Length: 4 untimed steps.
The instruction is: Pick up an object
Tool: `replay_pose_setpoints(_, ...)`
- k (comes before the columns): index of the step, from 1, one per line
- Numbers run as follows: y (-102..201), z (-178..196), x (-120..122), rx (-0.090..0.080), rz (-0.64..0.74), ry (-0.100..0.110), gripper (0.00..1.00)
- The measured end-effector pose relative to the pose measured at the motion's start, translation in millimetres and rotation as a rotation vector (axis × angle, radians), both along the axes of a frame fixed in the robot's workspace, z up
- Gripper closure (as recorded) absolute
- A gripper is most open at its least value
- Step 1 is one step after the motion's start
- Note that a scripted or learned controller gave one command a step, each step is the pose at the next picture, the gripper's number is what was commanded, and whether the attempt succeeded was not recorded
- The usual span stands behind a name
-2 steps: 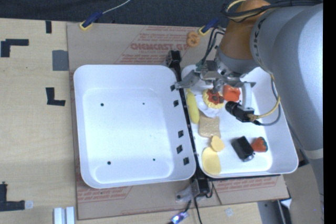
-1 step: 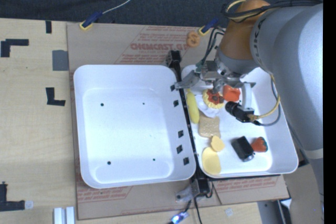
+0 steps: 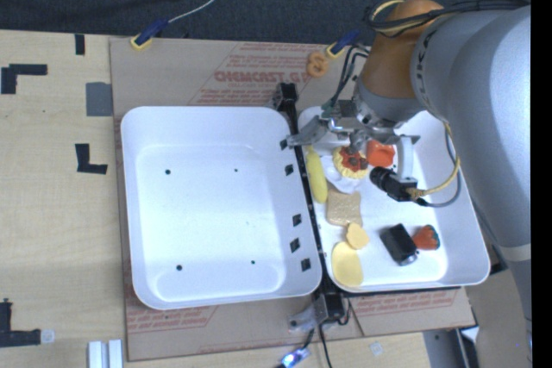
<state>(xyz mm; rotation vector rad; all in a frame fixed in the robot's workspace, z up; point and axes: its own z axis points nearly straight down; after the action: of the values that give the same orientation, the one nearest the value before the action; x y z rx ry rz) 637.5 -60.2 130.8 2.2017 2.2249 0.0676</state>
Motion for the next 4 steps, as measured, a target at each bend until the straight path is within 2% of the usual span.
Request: replay_pose_setpoints(4, 0.9, -2.3, -0.9, 0.002, 0.002, 0.006, 0.00)
